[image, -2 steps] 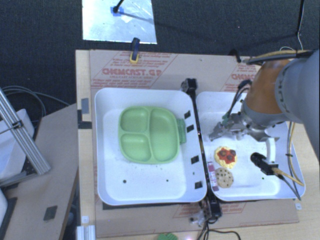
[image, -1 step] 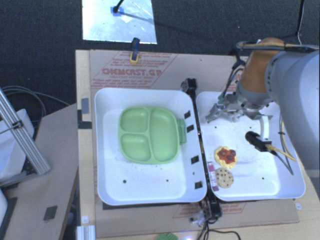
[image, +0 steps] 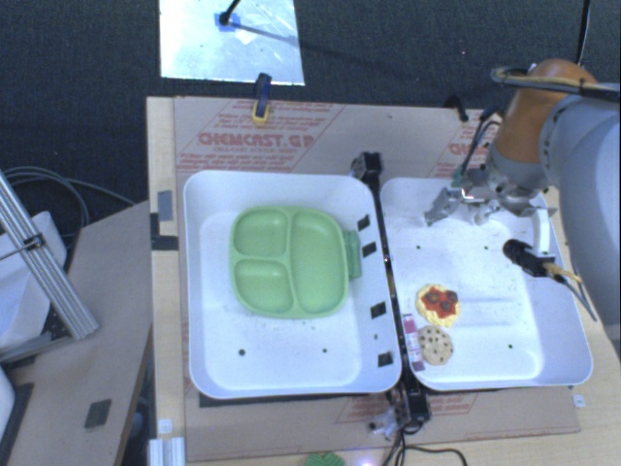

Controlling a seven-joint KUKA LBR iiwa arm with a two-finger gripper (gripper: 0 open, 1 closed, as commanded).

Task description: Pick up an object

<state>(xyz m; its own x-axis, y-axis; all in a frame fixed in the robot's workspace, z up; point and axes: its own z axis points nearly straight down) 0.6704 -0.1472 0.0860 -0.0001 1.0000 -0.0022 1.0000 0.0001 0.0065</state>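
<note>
While the gripper hovers above the far part of the right bin, jaw state cannot be told, and nothing is held; approach step. Candidates sit at the near left: pizza toy, cookie. Next move: travel nearward, descend over one

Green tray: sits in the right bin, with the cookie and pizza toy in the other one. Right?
Not quite. The camera view shows the green tray in the left bin. The cookie and pizza toy lie in the other one, the right bin.
</note>
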